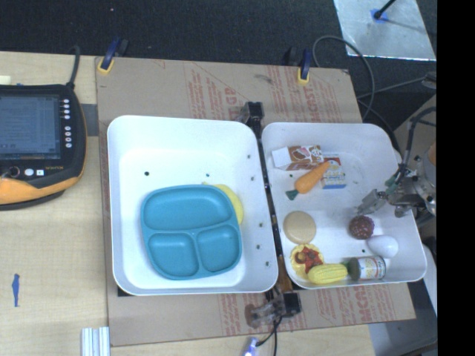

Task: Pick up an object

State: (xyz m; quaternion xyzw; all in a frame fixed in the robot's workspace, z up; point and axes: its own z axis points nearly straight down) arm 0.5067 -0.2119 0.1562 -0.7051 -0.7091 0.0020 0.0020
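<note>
Nearest you along the front wall of the right bin (386,136), a small bottle (369,268) with a dark cap and white label lies on its side, touching a bumpy yellow corn cob (326,274), which overlaps a little pizza slice (306,257) with red topping. Just above the bottle sits a smooth white egg (384,245), and touching it from behind is a dark maroon round fruit (362,227), matte and dimpled. A flat tan round bun (300,226) lies left of that, near the divider. The gripper (386,196) comes in from the right, low over the bin's right side, just behind the maroon fruit; its thin metal fingers look splayed apart with nothing between them. You have the egg and fruit crowded close under it. Farther back, an orange carrot (312,177) lies slanted across a flat printed packet (308,156) and a small blue-and-white card (334,177). In the left bin (126,147), a glossy teal three-compartment plate (192,231) covers most of the floor, with a yellow thing (231,201) poking out behind its right edge, mostly hidden. Both bins are smooth white plastic on brown cardboard (185,87). To the far left, an orange-edged teach pendant (37,143) with a dark screen rests on the wooden bench (52,273).
</note>
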